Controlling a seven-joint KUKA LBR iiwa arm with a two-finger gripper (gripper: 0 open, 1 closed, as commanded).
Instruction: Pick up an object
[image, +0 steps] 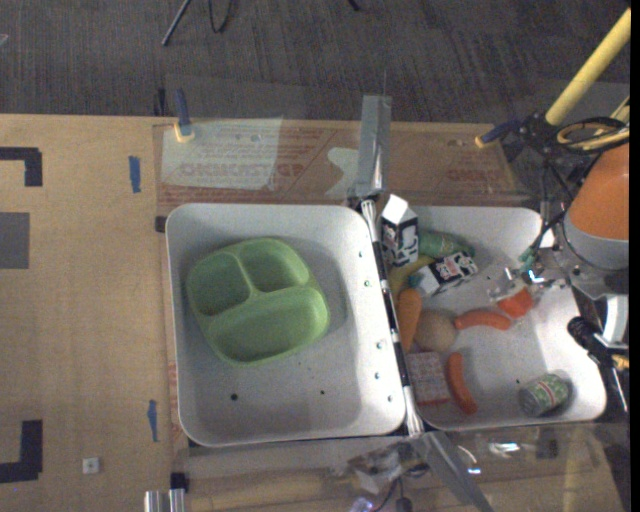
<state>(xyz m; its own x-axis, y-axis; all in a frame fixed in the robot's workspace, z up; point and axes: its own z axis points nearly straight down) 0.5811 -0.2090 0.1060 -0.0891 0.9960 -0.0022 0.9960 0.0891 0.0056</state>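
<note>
We see two white bins side by side on the bench. The left bin (200, 400) holds a green divided plate (258, 298), which lies a little turned, in the upper left part of it. The right bin (580, 395) holds many small things: a small milk carton (400, 232) standing against the wall between the bins, a second carton with black and white spots (455, 268) lying on its side, a green object (443, 243) between these two, a carrot (409, 312) along the middle wall, a beige round object (435, 329) just beside the carrot, a long orange piece (482, 320), a reddish sausage (461, 382), a pink square block (427, 378) touching the sausage, and a small can (545, 394) lying near the lower right corner. The gripper (527, 278) is low over the upper right part of this bin, under the orange band (606, 205) of the arm. A small orange-red object (516, 303) sits directly below the gripper, but we cannot tell if the gripper is closed on it or apart from it, because this area is too small and unclear.
</note>
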